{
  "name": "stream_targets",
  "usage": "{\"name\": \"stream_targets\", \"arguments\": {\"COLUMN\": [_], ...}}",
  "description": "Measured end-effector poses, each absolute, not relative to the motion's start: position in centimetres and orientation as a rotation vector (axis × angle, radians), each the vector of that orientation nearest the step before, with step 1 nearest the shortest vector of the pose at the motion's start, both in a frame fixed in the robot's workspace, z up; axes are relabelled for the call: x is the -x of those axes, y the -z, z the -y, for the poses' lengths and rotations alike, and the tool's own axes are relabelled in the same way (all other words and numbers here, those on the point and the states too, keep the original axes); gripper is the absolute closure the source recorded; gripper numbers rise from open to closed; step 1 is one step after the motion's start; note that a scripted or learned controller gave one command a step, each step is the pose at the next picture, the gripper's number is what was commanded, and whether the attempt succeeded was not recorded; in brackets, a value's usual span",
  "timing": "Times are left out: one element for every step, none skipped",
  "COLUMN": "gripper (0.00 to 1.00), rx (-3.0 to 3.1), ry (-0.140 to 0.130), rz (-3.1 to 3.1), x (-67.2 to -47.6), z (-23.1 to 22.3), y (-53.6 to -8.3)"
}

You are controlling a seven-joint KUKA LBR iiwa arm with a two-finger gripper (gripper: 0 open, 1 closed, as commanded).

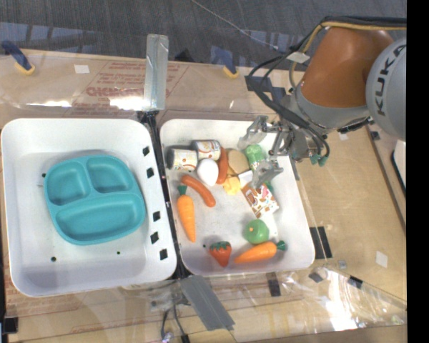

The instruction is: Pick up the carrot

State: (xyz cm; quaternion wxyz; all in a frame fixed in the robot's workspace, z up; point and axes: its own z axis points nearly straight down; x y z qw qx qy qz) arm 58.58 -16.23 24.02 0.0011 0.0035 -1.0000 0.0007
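Two orange carrots lie in the right bin [300,213]. One carrot [186,217] is near the bin's left wall, its green top pointing away from me. The other carrot [258,253] lies along the front wall, leaves to the right. My gripper [267,154] hangs over the bin's back right part, above a small green toy [254,153] and a red-and-white packet [261,201]. It is well apart from both carrots, and I see nothing held in it.
Around the carrots are a red sausage [199,190], a white egg [208,171], a small can [204,148], a strawberry [220,252] and a green apple [257,231]. The left bin [21,191] holds a teal divided plate [94,197].
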Motion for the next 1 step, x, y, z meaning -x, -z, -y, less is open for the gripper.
{"name": "stream_targets", "arguments": {"gripper": [0.00], "rx": [0.227], "ry": [0.002], "rz": [3.127], "x": [-51.41], "z": [12.01], "y": [-16.17]}}
